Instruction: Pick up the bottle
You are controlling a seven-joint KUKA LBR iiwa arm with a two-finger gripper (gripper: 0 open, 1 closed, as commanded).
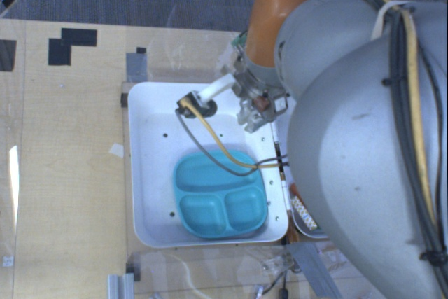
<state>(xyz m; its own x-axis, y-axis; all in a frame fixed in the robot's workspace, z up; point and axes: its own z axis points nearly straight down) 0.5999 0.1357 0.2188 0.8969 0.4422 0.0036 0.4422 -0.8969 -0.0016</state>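
The arm (364, 115) looms over the right of the table (63, 171), its gripper (255, 108) low over the white bin's (150, 171) far right corner, whether spread or pinching I cannot tell, no bottle identifiable, a blue tray (220, 203) near the bin's front edge.

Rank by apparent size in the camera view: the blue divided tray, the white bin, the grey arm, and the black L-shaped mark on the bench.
1. Grey arm, though nearness to the camera inflates it.
2. White bin.
3. Blue divided tray.
4. Black L-shaped mark.
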